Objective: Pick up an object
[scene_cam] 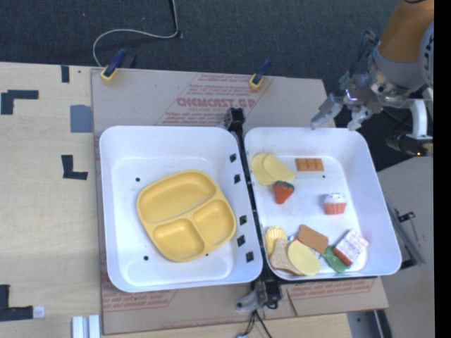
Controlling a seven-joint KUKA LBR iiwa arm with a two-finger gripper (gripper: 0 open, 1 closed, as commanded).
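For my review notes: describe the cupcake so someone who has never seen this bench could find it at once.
Look in the right bin, the one with the toy food, not the one with the yellow tray. The cupcake stands alone near the right wall, about halfway down. It is small, with white frosting over a pink base, unlike the flat orange cracker above it.
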